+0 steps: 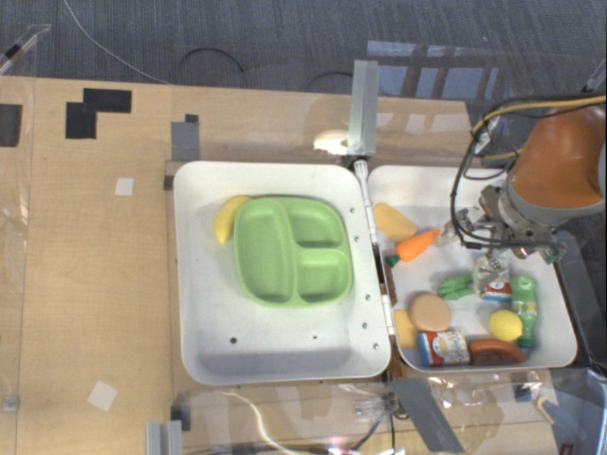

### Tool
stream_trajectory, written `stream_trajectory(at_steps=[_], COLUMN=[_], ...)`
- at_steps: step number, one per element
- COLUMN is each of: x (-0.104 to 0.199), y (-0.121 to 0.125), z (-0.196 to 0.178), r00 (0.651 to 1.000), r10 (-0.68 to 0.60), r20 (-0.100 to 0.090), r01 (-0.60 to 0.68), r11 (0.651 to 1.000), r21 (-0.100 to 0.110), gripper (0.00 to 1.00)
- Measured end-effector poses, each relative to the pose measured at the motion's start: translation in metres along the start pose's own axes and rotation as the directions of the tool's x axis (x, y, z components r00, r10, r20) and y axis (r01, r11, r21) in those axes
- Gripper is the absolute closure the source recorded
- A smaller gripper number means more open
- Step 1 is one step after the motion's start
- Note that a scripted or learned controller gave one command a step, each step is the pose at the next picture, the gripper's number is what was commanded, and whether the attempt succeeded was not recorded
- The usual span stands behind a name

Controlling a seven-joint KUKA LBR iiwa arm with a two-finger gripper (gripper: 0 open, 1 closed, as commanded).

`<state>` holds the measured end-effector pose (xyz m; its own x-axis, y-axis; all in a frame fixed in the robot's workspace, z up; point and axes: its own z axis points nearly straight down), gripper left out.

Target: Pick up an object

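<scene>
My claw (pixel 492 271) hangs over the right bin (pixel 569 349), right of the frame's centre, pointing down into the crowd of play food. From this slanted look downward I cannot tell whether it is parted or closed, and nothing shows between its tips, so I claim no hold on anything.

Just below and beside it lie the likeliest things to take: a small red and white packet (pixel 496 290) nearly under the tips, a green leafy piece (pixel 456 285) to its left, and a green bottle (pixel 524 301) to its right. A lemon (pixel 506 325) sits lower, near a sausage (pixel 494 352) and a can (pixel 442 348) along the bin's bottom edge. A carrot (pixel 415 245) lies up and to the left.

I judge the arm stands here because this bin holds the pickable pile; the left bin (pixel 190 349) carries a green divided plate (pixel 291 251) and a banana (pixel 227 217). Things lie close together, so a descent risks nudging neighbours.
</scene>
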<state>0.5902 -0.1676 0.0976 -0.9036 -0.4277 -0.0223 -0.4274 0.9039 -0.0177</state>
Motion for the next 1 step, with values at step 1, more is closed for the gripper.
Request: stream_trajectory(at_steps=[1], x=[0.0091], y=[0.0654], z=[-0.0013], r00=[0.987], r10=[-0.160], r20=[0.002], r01=[0.160], r11=[0.987], r21=[0.002], gripper=[0.00])
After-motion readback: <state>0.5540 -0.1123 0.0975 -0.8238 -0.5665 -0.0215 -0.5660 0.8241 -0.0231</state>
